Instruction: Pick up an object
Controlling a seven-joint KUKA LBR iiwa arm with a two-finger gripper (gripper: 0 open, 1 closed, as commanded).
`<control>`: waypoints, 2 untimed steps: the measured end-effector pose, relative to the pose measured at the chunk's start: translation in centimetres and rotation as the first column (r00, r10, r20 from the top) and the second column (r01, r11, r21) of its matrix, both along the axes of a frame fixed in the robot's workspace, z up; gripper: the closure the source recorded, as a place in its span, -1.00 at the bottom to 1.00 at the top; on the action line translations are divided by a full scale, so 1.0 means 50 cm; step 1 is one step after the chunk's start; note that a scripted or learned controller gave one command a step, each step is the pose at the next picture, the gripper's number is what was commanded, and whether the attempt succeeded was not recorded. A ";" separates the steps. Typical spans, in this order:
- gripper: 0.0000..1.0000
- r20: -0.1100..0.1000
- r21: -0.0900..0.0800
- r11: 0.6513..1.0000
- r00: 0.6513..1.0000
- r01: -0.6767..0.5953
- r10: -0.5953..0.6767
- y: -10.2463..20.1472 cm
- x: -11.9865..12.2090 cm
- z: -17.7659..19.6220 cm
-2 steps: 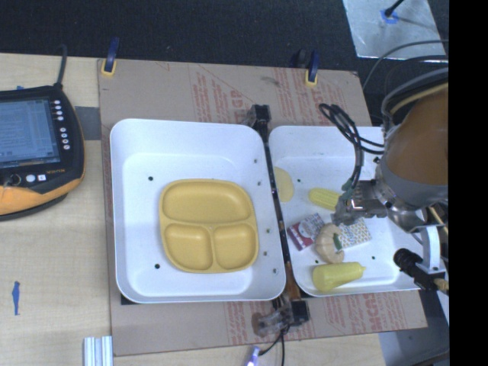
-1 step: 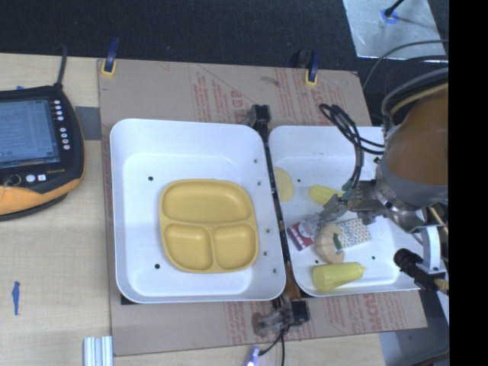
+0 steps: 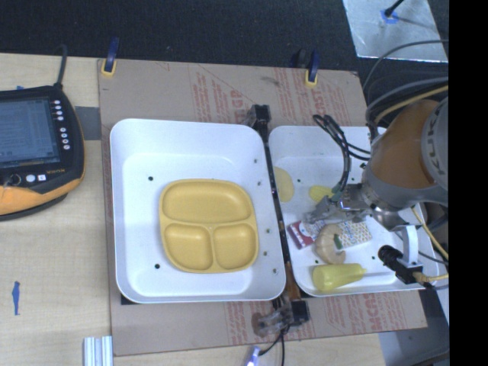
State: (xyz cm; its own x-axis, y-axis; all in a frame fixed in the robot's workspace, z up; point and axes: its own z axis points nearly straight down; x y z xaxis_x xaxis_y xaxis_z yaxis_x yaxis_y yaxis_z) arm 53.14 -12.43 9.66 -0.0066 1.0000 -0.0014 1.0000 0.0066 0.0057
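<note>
A grey KUKA arm (image 3: 404, 162) with an orange band reaches in over the right bin (image 3: 301, 139), its gripper (image 3: 329, 212) low among a small heap of clutter near the bin's middle. Whether the jaws are apart or together cannot be told from here; cables and the wrist crowd them. Just below the gripper lies a round tan object (image 3: 332, 242) touching a red-and-white printed packet (image 3: 352, 233), with a red wrapper (image 3: 300, 236) beside them toward the left bin. A yellow bottle (image 3: 338, 276) lies on its side along the right bin's near wall. A pale yellow disc (image 3: 283, 183) rests against the wall nearest the left bin. In the left bin (image 3: 137, 151) sits a yellow three-compartment tray (image 3: 207, 225). Well left of the bins, a teach pendant (image 3: 36, 147) lies on the bench (image 3: 46, 280).
</note>
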 end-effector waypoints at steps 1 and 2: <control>-1.00 -0.007 0.003 1.000 1.000 0.003 -0.003 0.037 0.154 -0.009; -1.00 -0.008 0.002 1.000 1.000 0.002 -0.002 -0.027 0.250 -0.003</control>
